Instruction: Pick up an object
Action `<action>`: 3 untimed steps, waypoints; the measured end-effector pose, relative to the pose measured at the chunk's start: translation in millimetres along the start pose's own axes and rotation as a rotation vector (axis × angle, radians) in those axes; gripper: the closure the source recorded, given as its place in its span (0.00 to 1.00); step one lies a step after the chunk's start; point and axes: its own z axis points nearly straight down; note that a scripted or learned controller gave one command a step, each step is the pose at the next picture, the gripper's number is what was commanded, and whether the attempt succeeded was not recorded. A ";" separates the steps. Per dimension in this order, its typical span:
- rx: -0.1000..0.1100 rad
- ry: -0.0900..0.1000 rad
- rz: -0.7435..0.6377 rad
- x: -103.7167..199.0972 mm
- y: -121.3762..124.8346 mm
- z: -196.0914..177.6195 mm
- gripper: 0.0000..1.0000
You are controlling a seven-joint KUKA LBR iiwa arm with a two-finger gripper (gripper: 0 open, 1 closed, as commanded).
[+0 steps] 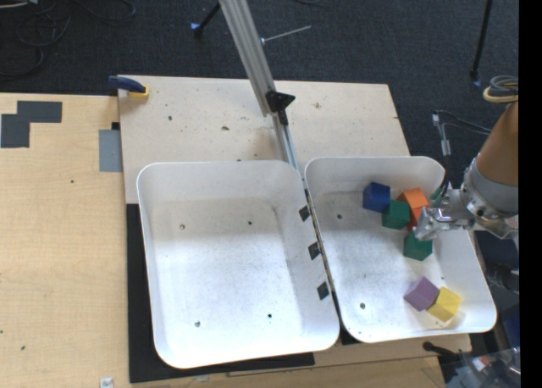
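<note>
The right bin (364, 323) holds several small blocks. A blue cube (377, 196), an orange cube (415, 201) and a green cube (395, 215) are clustered near its far right side. A second green block (417, 248) lies just below them. A purple block (421, 293) and a yellow block (446, 304) rest together at the near right corner. My gripper (429, 224) reaches in over the bin's right wall, right above the second green block and beside the orange cube. Whether it touches either block is unclear.
The left bin (169, 208) stands beside the right one, with a row of black clips (312, 249) along the shared wall. A slanted aluminium rail (254, 56) rises behind the bins. A blue clamp (127, 85) sits at the bench's far left corner.
</note>
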 end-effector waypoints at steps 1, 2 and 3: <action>-0.002 -0.001 -0.001 -0.8 1.0 -52.8 1.00; -0.002 -0.001 -0.002 -1.6 2.1 -105.7 1.00; 0.002 0.002 -0.003 45.2 12.3 -105.5 1.00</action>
